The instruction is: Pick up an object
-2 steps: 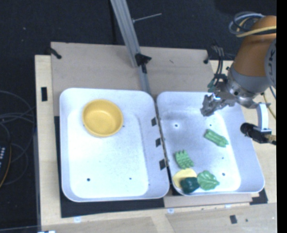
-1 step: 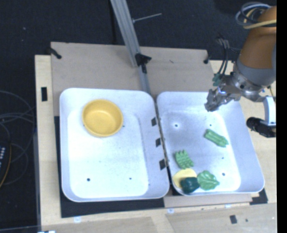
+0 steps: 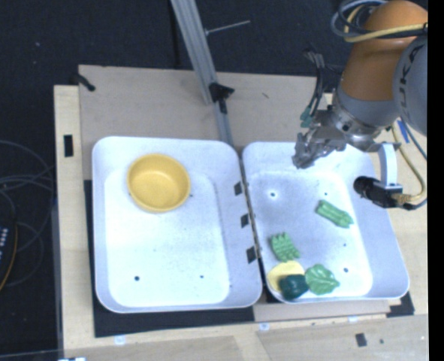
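My gripper [image 3: 306,156] hangs over the far edge of the right bin [image 3: 372,277], with nothing visible between its fingers. Below it in that bin lie a green ridged piece [image 3: 333,213], a light green block [image 3: 282,246], a leafy green piece [image 3: 321,279], and a dark teal object [image 3: 292,285] resting on a yellow one [image 3: 276,273] at the near corner. All of them are apart from the gripper.
The left bin [image 3: 169,277] holds a yellow bowl [image 3: 158,182] in its far left part. A grey metal pole [image 3: 195,43] slants down to the divider between the bins. A black cable fitting [image 3: 372,189] sits by the right bin's right rim.
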Tool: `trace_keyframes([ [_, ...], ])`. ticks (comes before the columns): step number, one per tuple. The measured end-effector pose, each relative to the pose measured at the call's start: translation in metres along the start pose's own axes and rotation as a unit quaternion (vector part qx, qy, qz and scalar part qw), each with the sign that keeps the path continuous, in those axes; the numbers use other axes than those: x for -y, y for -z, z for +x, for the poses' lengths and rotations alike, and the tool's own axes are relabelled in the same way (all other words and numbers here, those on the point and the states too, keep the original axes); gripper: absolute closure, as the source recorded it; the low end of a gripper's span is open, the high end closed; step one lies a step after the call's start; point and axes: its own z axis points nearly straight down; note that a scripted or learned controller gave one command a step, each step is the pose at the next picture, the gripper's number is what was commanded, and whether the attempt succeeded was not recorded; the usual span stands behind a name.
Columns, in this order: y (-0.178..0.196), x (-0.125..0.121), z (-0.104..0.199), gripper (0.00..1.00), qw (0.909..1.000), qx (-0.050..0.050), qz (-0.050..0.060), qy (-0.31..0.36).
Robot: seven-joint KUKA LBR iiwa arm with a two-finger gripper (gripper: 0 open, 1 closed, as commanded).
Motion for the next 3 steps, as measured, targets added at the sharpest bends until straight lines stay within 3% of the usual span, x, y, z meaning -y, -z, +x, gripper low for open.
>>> trace_keyframes([
  [3, -0.035, -0.018, 0.144, 1.0, 1.0, 0.001, 0.001, -0.001],
])
